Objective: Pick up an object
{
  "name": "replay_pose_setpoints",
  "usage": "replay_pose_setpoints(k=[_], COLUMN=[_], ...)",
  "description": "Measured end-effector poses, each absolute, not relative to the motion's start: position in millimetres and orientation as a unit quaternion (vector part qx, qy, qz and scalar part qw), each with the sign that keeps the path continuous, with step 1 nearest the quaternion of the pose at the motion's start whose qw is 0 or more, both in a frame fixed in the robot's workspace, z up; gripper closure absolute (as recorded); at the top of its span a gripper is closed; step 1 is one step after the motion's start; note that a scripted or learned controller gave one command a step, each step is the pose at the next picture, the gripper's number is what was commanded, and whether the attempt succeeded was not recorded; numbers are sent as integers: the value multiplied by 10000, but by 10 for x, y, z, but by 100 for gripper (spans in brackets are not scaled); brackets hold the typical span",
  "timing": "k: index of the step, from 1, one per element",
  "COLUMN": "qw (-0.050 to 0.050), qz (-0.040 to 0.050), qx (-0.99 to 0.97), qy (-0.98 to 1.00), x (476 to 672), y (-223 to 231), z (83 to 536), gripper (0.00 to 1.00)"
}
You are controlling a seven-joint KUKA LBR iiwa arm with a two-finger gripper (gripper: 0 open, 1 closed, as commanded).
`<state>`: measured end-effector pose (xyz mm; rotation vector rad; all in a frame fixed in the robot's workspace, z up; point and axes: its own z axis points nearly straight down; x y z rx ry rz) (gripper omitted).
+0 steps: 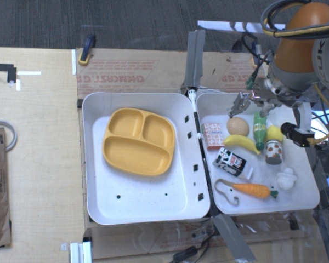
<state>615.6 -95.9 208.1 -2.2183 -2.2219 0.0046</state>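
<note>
The gripper (242, 104) hung open and empty just beyond the egg (238, 126); a clean pick needed it centred before closing, clear of the banana (242, 143).

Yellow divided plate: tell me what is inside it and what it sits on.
The yellow divided plate shows three bare compartments with nothing in them. It lies flat on the floor of the left white bin. The bin floor directly beneath the plate is covered, so anything under it cannot be seen.

Right bin (304, 199) crowded; open floor beside yellow plate (138, 141)
</note>
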Motion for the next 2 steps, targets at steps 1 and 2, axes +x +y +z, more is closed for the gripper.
replay_pose_setpoints(k=[1, 2], qw=[-15, 4], qz=[-10, 10], qx=[-6985, -7092], qy=[-7156, -7050], x=[5391, 6244], y=[-1093, -1209], z=[1165, 904], gripper=[0, 0])
